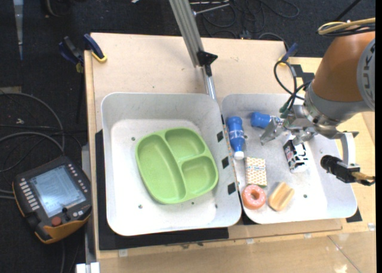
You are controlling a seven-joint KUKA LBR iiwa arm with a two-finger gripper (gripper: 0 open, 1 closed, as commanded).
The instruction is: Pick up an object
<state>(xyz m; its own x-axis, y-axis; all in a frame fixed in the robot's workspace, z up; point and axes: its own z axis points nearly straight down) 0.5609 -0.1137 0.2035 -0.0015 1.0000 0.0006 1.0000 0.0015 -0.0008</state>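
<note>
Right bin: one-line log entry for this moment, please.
claw over black-white item | right bin: bottle, donut, bun | left bin: green tray

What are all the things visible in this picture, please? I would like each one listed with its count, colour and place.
bins: 2, white, side by side on the bench
divided plate: 1, green, left bin
bottle: 1, blue with white cap, right bin, left edge
blue object: 1, right bin, far side
checked packet: 1, orange and white, right bin
doughnut: 1, pink, right bin, near edge
bread roll: 1, tan, beside doughnut
black-and-white item: 1, right bin, below claw
pendant: 1, grey and orange, floor at left
arm: 1, grey and orange, from right
claw: 1, over right bin
</note>
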